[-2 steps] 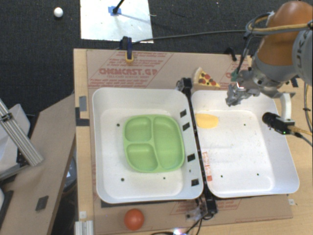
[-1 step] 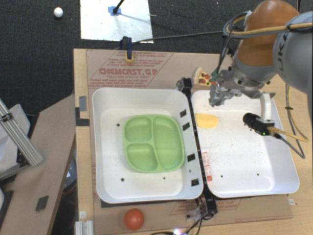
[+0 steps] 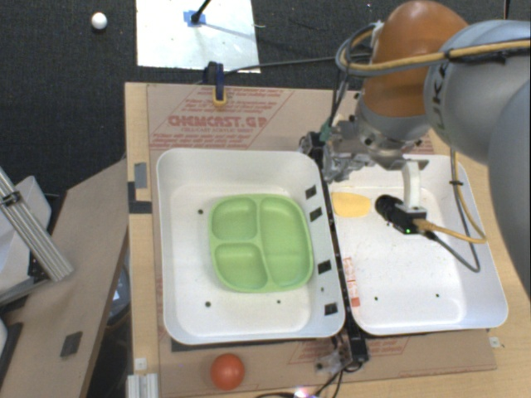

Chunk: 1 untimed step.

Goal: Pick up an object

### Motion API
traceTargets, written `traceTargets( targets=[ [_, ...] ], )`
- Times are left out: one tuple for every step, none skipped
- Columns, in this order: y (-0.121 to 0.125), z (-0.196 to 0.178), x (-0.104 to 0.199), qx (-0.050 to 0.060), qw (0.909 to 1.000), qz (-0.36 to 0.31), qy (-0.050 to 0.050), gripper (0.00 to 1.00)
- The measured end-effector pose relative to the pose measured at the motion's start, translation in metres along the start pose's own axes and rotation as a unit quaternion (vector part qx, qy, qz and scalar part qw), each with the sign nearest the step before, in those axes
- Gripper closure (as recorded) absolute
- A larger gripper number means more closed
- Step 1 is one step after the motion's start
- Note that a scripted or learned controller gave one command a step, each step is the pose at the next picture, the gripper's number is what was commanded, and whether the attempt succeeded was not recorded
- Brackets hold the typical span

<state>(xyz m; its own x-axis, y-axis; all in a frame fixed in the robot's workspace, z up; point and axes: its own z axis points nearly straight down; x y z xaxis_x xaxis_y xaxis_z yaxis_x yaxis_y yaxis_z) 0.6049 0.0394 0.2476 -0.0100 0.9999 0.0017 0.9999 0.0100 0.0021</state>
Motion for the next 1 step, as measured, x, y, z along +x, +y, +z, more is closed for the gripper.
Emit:
traceTargets(
  targets=[
    [-0.0111,0.0164,0.0442,0.001,1.0000,0.000,0.000,1.00]
  ],
)
